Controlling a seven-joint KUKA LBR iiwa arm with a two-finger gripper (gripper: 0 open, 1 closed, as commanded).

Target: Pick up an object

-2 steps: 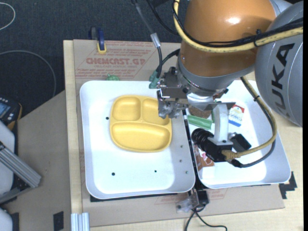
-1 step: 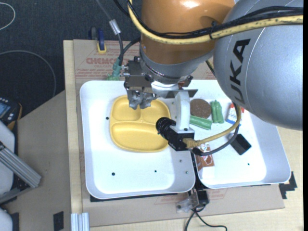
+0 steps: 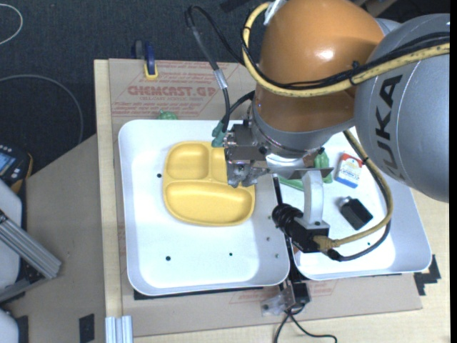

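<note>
Arm (image 3: 335, 84) reaches in from right, orange band bulking over seam between two white bins. Hand (image 3: 239, 174) hangs low at right edge of yellow divided tray (image 3: 203, 188), appearing to touch tray rim; whether it grips anything, cannot tell. Tray lies flat in left bin (image 3: 193, 266), toward its upper middle. Right bin (image 3: 371, 263) holds small black block (image 3: 355, 211), red-white-blue box (image 3: 348, 170) and green item (image 3: 321, 171) partly hidden under arm. Bins sit on desk (image 3: 114, 191).

Single fixed camera above bench (image 3: 107, 191), slanted down, bins (image 3: 143, 213) close.
</note>
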